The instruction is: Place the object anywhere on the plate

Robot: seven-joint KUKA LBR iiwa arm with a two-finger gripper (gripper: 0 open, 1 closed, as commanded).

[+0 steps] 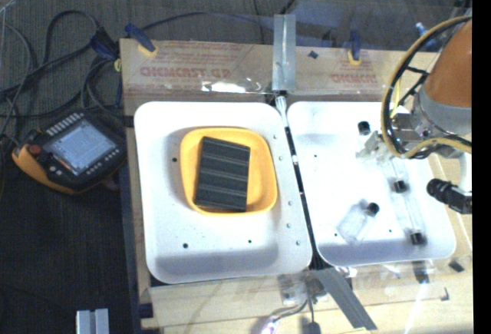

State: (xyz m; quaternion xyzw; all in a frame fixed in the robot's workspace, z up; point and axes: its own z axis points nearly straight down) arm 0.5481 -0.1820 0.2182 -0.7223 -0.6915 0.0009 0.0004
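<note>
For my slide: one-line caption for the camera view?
Dark ridged block lying on yellow plate in left bin; arm over right bin.

You look down from one fixed camera above the bench (230, 298), slanted, far enough to take in both white bins (165, 248); the claw's arm (453, 79) enters at your right edge.

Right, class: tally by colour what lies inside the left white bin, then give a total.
Yellow: 1, the plate
Dark grey: 1, the ridged block lying on the plate
Total: 2
</note>
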